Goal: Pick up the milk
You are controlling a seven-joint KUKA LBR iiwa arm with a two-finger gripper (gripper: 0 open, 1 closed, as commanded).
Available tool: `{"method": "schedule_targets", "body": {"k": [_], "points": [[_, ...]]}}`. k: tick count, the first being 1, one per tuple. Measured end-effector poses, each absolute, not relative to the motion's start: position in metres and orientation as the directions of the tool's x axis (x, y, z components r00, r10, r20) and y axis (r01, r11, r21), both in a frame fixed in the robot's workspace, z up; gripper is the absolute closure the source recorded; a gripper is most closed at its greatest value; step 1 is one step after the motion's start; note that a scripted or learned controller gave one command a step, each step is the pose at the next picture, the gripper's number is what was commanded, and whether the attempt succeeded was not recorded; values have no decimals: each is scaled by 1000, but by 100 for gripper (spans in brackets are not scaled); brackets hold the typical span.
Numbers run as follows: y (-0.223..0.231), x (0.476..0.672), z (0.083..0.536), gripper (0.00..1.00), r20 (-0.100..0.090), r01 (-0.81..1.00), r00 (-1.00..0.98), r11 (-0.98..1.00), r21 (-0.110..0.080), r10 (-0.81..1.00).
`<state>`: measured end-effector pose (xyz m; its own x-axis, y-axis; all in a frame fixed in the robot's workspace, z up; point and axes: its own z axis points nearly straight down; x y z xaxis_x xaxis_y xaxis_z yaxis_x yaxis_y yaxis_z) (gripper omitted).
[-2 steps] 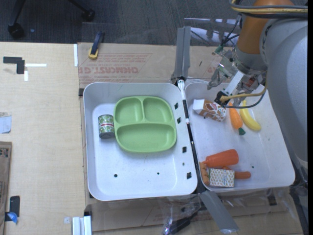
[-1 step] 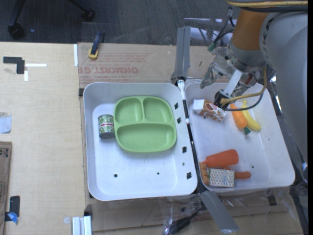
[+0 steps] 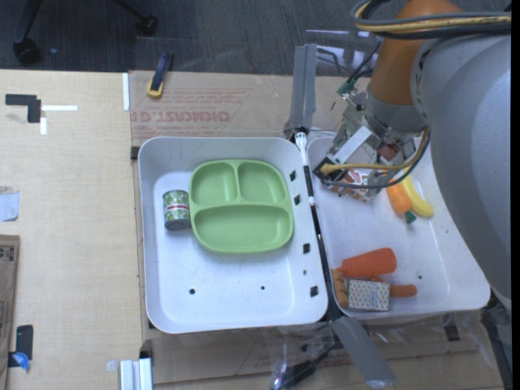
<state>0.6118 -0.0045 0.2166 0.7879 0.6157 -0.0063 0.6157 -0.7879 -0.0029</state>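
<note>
- At the right bin's point(image 3: 455, 258) back-left corner, the gripper point(image 3: 345, 159) hangs low; how wide it stands, I cannot tell.
- Milk point(image 3: 355, 183), seemingly the red-and-white pack, lies just beneath it.

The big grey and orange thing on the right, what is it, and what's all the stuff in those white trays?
That is a robot arm, seen by one camera fixed above the bench and looking down at a slant. Its gripper, a two-fingered hand, is lowered into the back of the right bin; whether it holds anything cannot be seen from here. That bin holds toy food: a carrot, a banana, a small flat packet, and a package below the gripper. The left bin holds a green divided plate with a small can beside it. The arm is meant to pick up the milk; I cannot say which item that is.
</note>
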Motion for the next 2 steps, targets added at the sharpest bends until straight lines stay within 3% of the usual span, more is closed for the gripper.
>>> {"method": "schedule_targets", "body": {"k": [1, 2], "points": [[-60, 628, 190, 0, -5, 616, 788, -788, -2, 616], [-51, 652, 190, 0, -4, 678, 735, -735, -1, 678]]}}
